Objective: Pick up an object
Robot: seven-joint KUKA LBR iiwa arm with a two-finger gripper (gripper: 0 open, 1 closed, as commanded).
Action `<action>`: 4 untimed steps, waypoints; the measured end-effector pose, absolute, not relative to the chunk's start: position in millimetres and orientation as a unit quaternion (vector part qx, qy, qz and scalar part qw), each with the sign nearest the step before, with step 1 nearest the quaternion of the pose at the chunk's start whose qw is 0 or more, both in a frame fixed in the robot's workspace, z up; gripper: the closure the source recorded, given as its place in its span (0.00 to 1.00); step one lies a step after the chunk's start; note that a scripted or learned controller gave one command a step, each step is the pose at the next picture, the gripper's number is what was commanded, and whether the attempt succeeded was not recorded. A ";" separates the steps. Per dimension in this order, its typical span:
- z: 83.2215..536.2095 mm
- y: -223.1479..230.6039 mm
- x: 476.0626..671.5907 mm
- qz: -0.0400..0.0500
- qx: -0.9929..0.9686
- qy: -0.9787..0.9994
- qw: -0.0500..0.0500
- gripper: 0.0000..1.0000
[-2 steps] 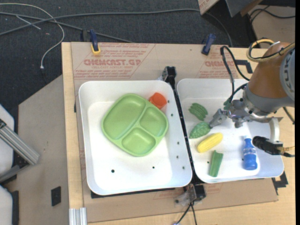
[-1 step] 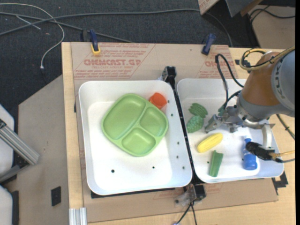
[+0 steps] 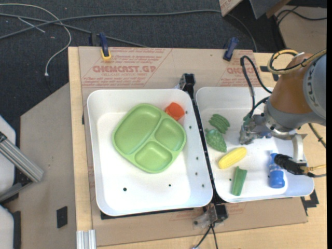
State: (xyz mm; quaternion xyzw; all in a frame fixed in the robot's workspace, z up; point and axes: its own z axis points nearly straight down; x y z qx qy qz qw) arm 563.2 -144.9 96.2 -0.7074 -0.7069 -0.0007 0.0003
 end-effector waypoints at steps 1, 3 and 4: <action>160.8 -142.7 564.4 -0.002 -0.707 -0.708 -0.003 1.00; 242.0 -141.7 572.5 -0.001 -0.707 -0.708 -0.002 1.00; 229.9 -84.7 583.2 0.000 -0.705 -0.709 0.002 1.00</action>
